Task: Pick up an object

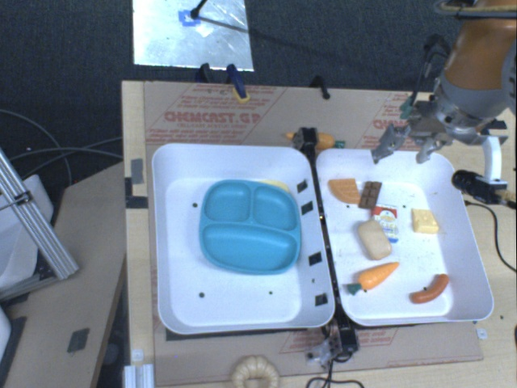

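Nearest, a sausage (428,289) and carrot (377,276) lie at the right bin's (472,253) front edge, with a bread roll (374,239), cheese (425,221), chocolate (370,194) and toast (344,190) behind. Spread wide, the pincer (402,147) hangs above that bin's far rim, holding nothing. A blue plate (249,225) fills the left bin (174,217).

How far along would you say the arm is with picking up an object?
Nothing looks done: the gripper hangs open above the right bin's far rim, holding nothing. The toast slice, chocolate bar, cheese, carrot and sausage all lie inside. Descent, grasp and lift remain.
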`<state>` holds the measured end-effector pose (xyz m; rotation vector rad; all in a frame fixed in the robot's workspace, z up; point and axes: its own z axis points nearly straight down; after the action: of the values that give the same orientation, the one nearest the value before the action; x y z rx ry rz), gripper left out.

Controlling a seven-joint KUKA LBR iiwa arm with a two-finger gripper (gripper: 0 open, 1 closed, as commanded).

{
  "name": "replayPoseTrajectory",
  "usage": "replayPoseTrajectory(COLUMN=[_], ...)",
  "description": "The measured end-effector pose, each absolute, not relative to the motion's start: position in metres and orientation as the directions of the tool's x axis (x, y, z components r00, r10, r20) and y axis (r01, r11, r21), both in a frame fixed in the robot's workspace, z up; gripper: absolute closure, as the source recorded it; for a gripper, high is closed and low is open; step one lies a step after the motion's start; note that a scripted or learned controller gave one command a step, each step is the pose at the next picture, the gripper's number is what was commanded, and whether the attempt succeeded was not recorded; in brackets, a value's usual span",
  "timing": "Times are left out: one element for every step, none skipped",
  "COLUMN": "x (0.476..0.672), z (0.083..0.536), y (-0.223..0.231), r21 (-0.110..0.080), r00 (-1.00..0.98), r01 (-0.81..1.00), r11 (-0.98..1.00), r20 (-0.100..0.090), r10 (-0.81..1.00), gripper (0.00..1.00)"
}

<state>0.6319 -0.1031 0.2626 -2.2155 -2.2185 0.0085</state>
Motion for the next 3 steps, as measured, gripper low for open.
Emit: replayPoseTrajectory(x=[0.634,0.633,0.633], z=[0.269,0.206,0.164], y=[-0.103,-0.106,-0.106], r21=[0.002,-0.003,-0.002], r00=[-0.003,-0.001,-0.001], r01=[1.000,1.000,1.000], r11=[0.003,0.001,0.001], r20=[0.000,0.000,0.000], r10=[1.000,1.000,1.000], gripper=[0.00,0.00,0.00])
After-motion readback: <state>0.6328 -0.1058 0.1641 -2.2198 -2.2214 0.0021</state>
